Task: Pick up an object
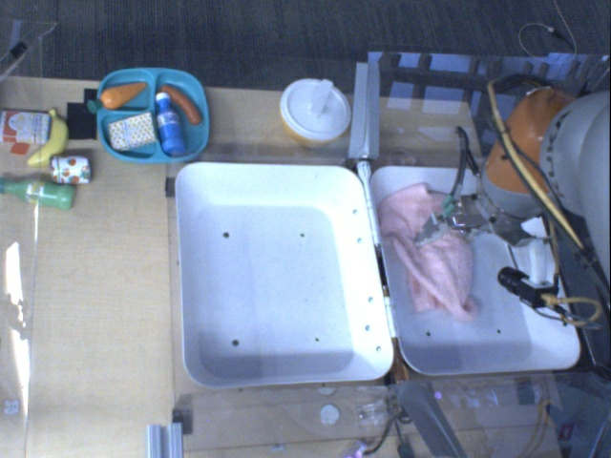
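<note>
Pink cloth [434, 260] is the only thing on offer in the right bin [535, 346], lying crumpled along that bin's left half, one end bunched toward the far wall and the other trailing toward the near side, with bare white floor to its right. The gripper [441, 225] is right over the cloth's far part, the metal fingers [431, 229] angled down and to the left so the tips sit against the folds; from where I stand the tips look close together, narrow instead of spread, but whether there is fabric actually caught between them I can't make out. The arm [558, 160] comes in from the right, its orange band above the wrist and cables looping down over the bin's right side. To do this well, I'd say the fingers want to pinch a raised fold, not press flat into the sheet, since soft cloth slides away under a flat push; a ridge near the bunched far end looks the best bite. The lift then ought to go straight up and high enough that the trailing near end clears the bin wall, and slowly, because a thin pinch of fabric can slip out. The left bin [191, 284] lies just beside, across the divider, and plays no part yet. Farther off to the left, a blue tray [196, 122] of toy food and a round white lid [315, 110] sit on the bench beyond the bins, well clear of the work.
</note>
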